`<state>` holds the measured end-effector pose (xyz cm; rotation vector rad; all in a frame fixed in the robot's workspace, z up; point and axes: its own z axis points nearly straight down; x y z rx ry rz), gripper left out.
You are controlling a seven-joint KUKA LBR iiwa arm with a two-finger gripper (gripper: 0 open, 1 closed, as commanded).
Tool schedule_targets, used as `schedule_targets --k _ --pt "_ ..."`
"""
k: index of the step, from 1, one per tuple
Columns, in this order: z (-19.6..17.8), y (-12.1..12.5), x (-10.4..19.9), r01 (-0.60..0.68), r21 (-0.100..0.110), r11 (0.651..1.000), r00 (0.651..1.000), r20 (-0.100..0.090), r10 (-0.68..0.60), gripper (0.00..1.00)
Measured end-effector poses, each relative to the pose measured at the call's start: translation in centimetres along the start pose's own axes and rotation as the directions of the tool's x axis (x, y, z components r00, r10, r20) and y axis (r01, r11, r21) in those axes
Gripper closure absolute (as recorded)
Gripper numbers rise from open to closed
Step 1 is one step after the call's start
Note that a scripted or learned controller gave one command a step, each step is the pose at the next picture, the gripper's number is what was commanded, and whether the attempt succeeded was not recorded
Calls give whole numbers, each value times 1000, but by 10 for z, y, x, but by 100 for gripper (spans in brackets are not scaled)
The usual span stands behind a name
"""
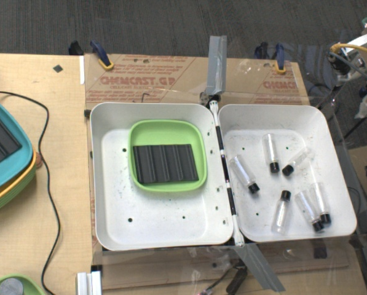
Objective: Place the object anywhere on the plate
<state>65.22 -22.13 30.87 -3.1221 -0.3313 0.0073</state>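
Vials (244,174) are lying scattered in the right bin (338,165), awaiting pickup. One bin over, the green plate (168,128) is sitting in the left bin (158,226), carrying a dark ribbed insert (165,163).

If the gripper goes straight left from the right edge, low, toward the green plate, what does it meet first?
Probably the right bin's outer wall, then the capped vials inside it. Travelling higher, the way to the green plate looks free.
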Motion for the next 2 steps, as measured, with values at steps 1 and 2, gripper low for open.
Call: schedule_targets --k 1,2 --pt "-131 -15 -6 -9 -1 1000 1000 -1 9 0" --pt "-130 1 0 -12 -1 1000 1000 0 12 0"
